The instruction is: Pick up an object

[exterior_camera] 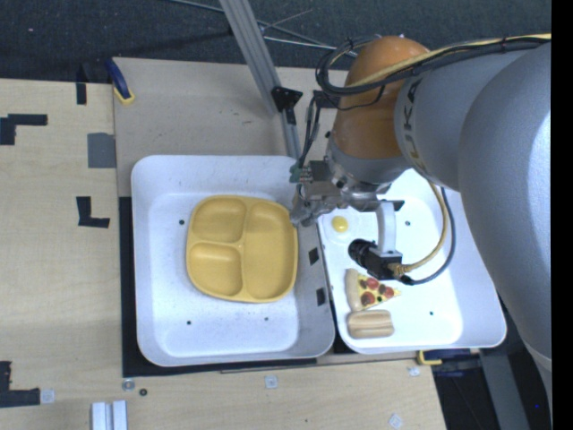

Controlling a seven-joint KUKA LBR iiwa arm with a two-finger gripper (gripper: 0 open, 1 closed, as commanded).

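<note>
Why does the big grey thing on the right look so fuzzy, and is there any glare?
Camera view: the arm sits close to the lens, so it blurs; the yellow plate looks sharper. The right bin is brightly lit, nearly washed out; the left bin shows soft shadow along its rim.

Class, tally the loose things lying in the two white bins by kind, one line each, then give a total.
Yellow divided plate, in the left bin: 1
Small yellow round piece, in the right bin: 1
Pizza slice: 1
Tan bread roll: 1
Total: 4
</note>
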